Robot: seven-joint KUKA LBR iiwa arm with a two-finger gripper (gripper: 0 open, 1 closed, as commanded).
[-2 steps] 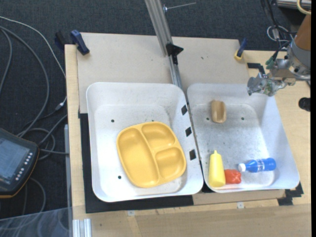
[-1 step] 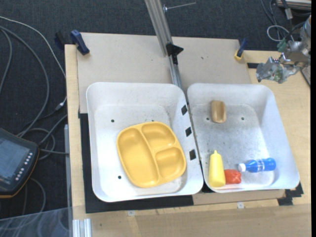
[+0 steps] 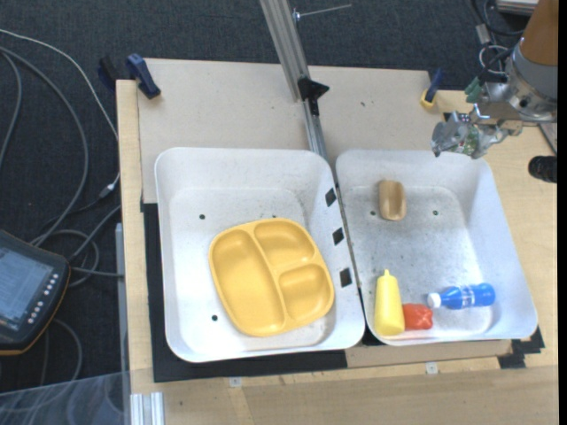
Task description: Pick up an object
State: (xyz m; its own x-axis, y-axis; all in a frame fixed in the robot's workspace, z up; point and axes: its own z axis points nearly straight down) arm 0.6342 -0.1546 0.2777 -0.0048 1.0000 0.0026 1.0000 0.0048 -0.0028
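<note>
My gripper [image 3: 459,139] hangs above the far right corner of the right bin [image 3: 496,211], with nothing seen between its fingers. In that bin a tan bread-like piece [image 3: 391,199] lies near the far middle. Along the near side a yellow bottle [image 3: 387,303] stands next to a small red object [image 3: 418,316], and a blue bottle with a white cap [image 3: 462,297] lies to their right. The left bin [image 3: 177,202] holds a yellow divided plate [image 3: 271,275].
A slanted metal pole [image 3: 288,38] rises from the bench's far edge between the bins. Blue clamps [image 3: 142,73] grip the bench's far corners. Cables and a tablet [image 3: 22,288] lie on the floor at left.
</note>
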